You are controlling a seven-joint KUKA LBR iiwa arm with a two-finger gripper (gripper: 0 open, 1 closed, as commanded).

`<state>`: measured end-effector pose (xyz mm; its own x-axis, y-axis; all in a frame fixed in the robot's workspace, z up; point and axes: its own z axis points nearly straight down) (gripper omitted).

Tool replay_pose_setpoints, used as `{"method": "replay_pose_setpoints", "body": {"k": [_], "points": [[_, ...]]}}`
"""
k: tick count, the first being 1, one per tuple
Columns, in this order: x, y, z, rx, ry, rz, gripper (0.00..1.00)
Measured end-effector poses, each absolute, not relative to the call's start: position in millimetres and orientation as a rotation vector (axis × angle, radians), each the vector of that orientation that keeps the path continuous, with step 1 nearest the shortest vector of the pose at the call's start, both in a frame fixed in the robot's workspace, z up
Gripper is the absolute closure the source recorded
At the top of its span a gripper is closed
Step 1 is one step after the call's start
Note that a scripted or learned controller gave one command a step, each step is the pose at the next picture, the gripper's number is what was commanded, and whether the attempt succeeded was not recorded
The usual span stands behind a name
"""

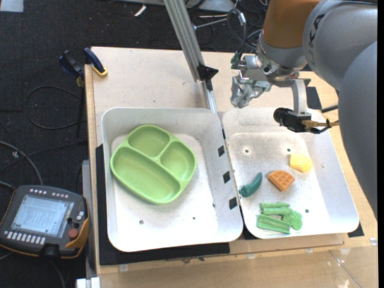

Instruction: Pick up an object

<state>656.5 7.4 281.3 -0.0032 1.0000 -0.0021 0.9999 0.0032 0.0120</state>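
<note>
I log: bright, even overhead light; soft shadows; mild glare on 2 white bins [231,233]; focus sharp; floor dim.

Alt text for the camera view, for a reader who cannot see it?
The claw hangs above the right bin's far edge, away from its waffle, yellow block, green pepper and beans. Left bin: a green divided plate.

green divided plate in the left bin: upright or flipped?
Upright. The green plate lies flat in the left bin, its three compartments facing up with raised rims visible.
</note>
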Motion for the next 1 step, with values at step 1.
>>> {"method": "replay_pose_setpoints", "body": {"k": [1], "points": [[653.0, 8.5, 276.6, 2.217, 2.224, -0.002, 0.0]]}}
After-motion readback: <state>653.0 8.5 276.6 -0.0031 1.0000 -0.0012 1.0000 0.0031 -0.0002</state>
